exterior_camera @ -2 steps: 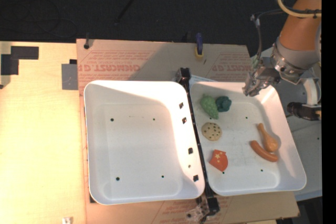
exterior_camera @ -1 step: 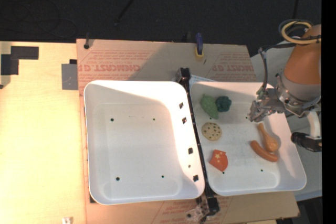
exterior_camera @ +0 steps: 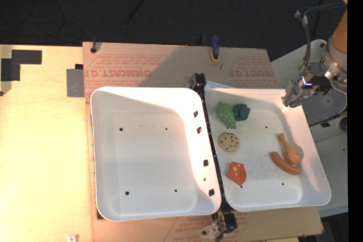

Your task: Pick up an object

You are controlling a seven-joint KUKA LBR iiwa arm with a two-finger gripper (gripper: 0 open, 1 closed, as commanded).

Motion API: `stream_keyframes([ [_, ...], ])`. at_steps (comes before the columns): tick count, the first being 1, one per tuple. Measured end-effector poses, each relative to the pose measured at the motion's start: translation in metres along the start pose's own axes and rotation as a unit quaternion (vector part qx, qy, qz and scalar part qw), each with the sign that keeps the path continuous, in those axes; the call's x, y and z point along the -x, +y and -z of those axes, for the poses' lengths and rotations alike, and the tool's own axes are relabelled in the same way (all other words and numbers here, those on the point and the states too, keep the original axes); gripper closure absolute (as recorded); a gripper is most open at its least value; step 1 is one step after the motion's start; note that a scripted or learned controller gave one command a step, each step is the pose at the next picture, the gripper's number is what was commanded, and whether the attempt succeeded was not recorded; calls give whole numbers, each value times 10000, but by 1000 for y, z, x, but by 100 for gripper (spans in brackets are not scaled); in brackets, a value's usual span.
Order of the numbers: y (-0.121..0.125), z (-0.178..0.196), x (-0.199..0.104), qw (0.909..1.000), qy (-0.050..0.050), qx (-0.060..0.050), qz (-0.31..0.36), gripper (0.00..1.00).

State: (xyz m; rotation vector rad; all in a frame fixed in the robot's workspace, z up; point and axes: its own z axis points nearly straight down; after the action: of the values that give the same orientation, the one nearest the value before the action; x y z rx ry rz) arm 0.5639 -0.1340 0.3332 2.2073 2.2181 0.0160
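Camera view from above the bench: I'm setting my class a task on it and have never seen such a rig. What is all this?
One fixed camera looks down at a slant on two shallow white bins. A grey robot arm reaches in from the right; its gripper hangs over the right bin's far corner, with nothing visibly held. That bin holds a green leafy toy, a dark green lump, a round cracker, a red strawberry-like piece and two orange pieces. The left bin sits alongside.
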Motion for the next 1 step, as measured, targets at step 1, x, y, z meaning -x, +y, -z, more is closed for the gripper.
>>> stream_keyframes([
  [1,-39,-75,32,9999,12,-130,-42,100],
])
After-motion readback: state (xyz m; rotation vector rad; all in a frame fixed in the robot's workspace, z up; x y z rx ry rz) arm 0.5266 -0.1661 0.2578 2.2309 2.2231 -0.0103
